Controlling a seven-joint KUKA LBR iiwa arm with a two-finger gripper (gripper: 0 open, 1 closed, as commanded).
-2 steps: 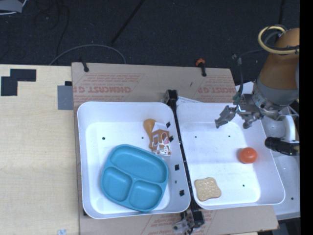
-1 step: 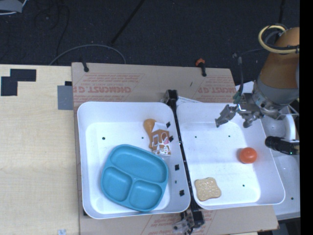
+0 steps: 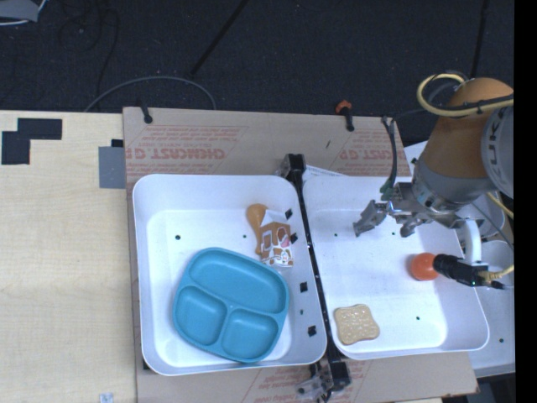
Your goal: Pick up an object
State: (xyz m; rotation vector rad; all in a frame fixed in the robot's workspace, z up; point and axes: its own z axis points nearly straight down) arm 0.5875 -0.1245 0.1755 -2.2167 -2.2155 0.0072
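Down at the bottom edge, a slice of toast point(image 3: 357, 324) is lying flat in the right bin point(image 3: 470, 330), close to its near wall and not touching anything else. Further up and to the right, an orange ball-ish thing point(image 3: 423, 266) is sitting near that bin's right side, with some black fitting just beside it; hard to say if they're touching. The arm point(image 3: 466, 141) is reaching in from the right, and its pincer point(image 3: 388, 219) is hanging over the upper middle of the right bin, well apart from both the toast and the orange thing. Its fingers look spread apart, though the view is a bit murky there, and nothing is sitting between them. Over in the left bin point(image 3: 155, 225), a blue divided plate point(image 3: 231, 305) is taking up the lower half, and a small printed packet point(image 3: 275, 245) with a tan piece point(image 3: 256, 216) above it is resting just beside the plate's upper right rim.
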